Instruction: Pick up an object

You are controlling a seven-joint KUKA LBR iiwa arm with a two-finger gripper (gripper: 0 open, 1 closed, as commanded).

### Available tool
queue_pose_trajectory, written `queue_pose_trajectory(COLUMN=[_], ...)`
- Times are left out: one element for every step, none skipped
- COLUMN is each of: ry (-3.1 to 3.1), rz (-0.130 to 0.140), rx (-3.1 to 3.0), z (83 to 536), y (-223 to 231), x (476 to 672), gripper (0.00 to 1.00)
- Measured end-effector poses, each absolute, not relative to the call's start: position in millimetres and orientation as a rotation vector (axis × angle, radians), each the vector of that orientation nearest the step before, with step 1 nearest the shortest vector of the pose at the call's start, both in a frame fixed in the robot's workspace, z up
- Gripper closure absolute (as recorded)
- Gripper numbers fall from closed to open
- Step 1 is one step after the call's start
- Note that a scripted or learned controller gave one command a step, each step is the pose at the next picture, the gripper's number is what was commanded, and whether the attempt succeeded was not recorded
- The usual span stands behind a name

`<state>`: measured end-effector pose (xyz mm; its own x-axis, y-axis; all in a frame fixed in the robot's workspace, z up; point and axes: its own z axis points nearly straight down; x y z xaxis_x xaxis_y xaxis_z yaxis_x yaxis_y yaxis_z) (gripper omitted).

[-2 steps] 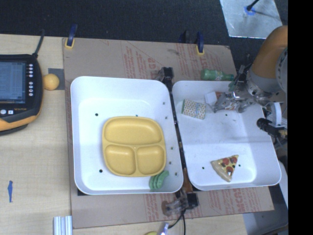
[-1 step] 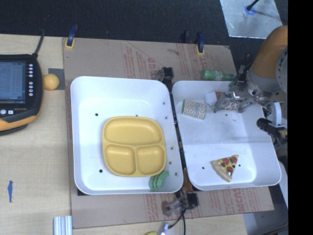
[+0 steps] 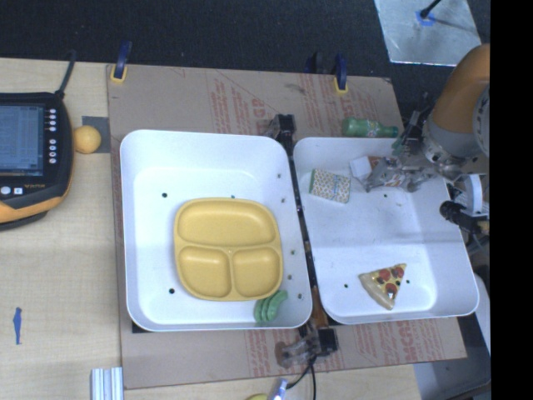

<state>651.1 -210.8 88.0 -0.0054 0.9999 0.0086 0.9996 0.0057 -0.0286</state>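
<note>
In the right bin's (image 3: 433, 302) far corner the pincer (image 3: 390, 176) hangs low, its grip impossible to judge. A box (image 3: 331, 185) lies just left; the pizza (image 3: 385, 283) sits near the front rim, open floor between.

We look down on a pale wooden bench (image 3: 58, 257) with a brown cardboard sheet (image 3: 225, 98) clamped to it by blue clips (image 3: 122, 59). Beyond its far edge we see dark floor (image 3: 208, 15), where a pale grey sheet (image 3: 420, 15) lies.

Teach pendant (image 3: 29, 158) at far left on bench; yellow ball (image 3: 87, 139) just beside it.
</note>
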Motion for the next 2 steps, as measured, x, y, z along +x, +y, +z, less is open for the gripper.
queue_pose_trajectory(ry=[-2.209,-2.209], rz=[0.026,0.022], rx=[-2.202,-2.197], z=[88.7,88.1], y=[-207.3,-210.9], x=[650.7,651.1], gripper=[0.0,0.0])
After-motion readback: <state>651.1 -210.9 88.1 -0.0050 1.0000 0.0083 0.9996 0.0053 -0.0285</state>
